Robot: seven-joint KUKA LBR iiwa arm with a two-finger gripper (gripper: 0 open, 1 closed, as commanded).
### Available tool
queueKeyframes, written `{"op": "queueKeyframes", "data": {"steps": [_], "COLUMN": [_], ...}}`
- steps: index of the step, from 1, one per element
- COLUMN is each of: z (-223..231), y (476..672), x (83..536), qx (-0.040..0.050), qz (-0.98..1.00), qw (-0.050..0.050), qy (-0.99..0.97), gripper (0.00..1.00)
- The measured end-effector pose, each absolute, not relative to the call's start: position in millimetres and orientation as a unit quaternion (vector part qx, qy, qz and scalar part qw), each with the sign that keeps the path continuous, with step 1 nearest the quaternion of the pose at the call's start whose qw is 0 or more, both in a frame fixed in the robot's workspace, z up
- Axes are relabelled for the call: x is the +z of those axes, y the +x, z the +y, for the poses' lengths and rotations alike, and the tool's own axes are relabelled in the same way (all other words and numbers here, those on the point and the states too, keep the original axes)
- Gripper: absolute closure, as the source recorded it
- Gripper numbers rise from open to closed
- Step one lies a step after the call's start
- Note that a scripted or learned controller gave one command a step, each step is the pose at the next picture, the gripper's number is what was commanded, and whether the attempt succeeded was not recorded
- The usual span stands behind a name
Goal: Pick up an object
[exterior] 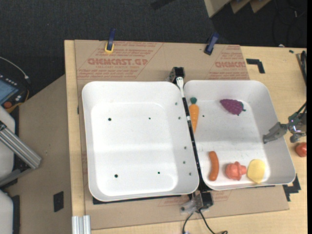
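Observation:
The right bin (253, 89) holds several toy foods. An orange carrot (194, 116) lies against its left wall and a purple grape bunch (232, 106) sits near the back. Along the front lie a red-orange sausage (213, 165), a red lumpy piece (235, 170) and a yellow lemon (256, 170). My gripper (282, 130) reaches in low over the bin's right rim, with nothing seen in it. It is well right of the grapes and above the lemon in the view. Most of the arm is cut off by the frame edge.
The left bin (131, 140) lies beside the right one, with a black hinge strip (187, 130) between them. Both rest on a brown cardboard sheet (146, 57) held by two clips at the back. A small orange-red shape (301, 149) sits at the far right edge.

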State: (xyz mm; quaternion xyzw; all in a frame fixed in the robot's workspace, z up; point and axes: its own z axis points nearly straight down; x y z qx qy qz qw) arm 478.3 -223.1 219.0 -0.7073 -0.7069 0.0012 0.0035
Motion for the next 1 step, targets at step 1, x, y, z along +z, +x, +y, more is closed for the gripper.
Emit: {"op": "queueKeyframes", "data": {"steps": [1], "z": [-224.0], "y": [496.8], "x": [255.6], "qx": [-0.0009], "qz": [-0.708], "qw": [-0.003], "qy": [-0.707], "gripper": [0.00]}}
